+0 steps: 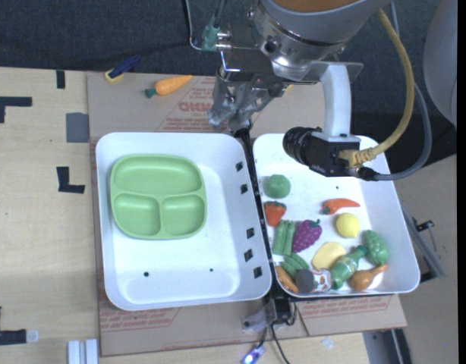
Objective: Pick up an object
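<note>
Gripper (234, 112) sits high at the back of the bench, over the cardboard just behind the seam between the two bins; jaw state: cannot tell, too blurred and foreshortened from this angle, nothing visibly in it. Camera view: left bin (218, 279) has the green divided plate (158, 196); right bin (392, 226) has the toy food, mostly bunched at the front: purple grapes (307, 234), yellow lemon (347, 224), red chili (341, 204), broccoli (375, 246). Green round fruit (277, 186) sits apart from the pile, near the left wall, closest to the gripper, so imo best target. All objs lie fwd and right of the gripper, well apart, lower. For a clean pick: centre over the fruit, come straight down, keep off the bin wall, close only once it's between the tips.
</note>
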`<control>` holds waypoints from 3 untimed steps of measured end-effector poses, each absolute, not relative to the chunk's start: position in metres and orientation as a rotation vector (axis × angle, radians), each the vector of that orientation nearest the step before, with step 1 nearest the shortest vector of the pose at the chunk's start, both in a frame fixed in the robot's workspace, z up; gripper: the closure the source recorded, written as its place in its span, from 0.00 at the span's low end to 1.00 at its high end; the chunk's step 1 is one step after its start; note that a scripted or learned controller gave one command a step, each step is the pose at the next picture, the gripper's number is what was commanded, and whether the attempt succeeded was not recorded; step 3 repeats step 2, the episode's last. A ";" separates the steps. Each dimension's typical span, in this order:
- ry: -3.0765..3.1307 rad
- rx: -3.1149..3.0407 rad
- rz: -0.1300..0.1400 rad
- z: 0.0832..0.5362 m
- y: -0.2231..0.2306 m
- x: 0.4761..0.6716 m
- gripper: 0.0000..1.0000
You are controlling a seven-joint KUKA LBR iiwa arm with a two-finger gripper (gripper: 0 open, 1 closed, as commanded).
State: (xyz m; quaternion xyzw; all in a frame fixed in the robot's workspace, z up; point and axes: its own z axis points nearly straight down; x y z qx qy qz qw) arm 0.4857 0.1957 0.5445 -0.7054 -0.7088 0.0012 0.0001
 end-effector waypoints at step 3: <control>-2.225 -2.215 0.006 0.533 0.232 0.499 1.00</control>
